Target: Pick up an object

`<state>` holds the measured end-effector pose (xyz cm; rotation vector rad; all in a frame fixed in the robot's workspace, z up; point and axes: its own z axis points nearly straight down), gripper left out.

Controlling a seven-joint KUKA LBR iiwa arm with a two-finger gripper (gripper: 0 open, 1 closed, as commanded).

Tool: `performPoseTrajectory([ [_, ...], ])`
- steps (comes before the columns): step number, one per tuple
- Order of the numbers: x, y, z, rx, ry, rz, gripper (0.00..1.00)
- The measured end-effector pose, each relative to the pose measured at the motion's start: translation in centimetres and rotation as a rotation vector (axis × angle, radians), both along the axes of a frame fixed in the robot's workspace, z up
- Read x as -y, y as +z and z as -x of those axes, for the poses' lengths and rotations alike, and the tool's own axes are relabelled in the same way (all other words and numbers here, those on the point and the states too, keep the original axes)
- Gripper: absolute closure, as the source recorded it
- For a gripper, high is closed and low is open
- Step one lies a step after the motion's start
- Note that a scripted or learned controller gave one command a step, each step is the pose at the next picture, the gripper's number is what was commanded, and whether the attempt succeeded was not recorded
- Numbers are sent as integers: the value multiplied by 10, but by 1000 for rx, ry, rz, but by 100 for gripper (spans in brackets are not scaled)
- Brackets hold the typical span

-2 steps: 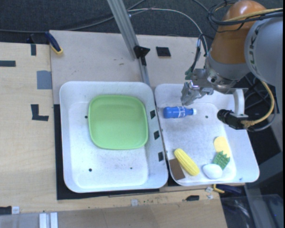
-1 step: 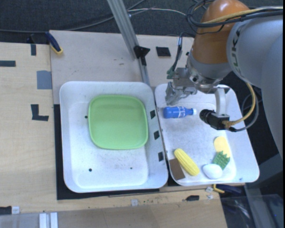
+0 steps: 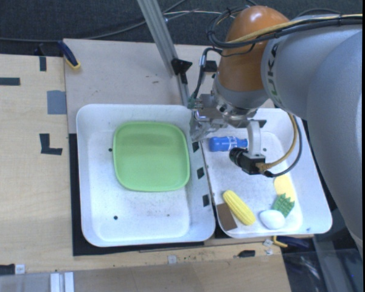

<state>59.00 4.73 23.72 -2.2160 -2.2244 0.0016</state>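
gripper sits above the right bin's far-left corner, just beside a blue object; finger state cannot be determined. green plate occupies the left bin.

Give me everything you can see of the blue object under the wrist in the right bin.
The blue object is small, looks like glossy plastic, and lies on its side near the far left of the right bin, close to the wall shared with the left bin. It seems roughly cylindrical, with a paler end pointing right. The arm's wrist hangs just above and hides its upper edge; what it is cannot be told. The yellow corn lies apart from it, nearer the camera.
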Motion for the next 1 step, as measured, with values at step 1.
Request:
performPoseTrajectory([
  [1, -48, 3, -1, 1, 1, 0, 100],
])
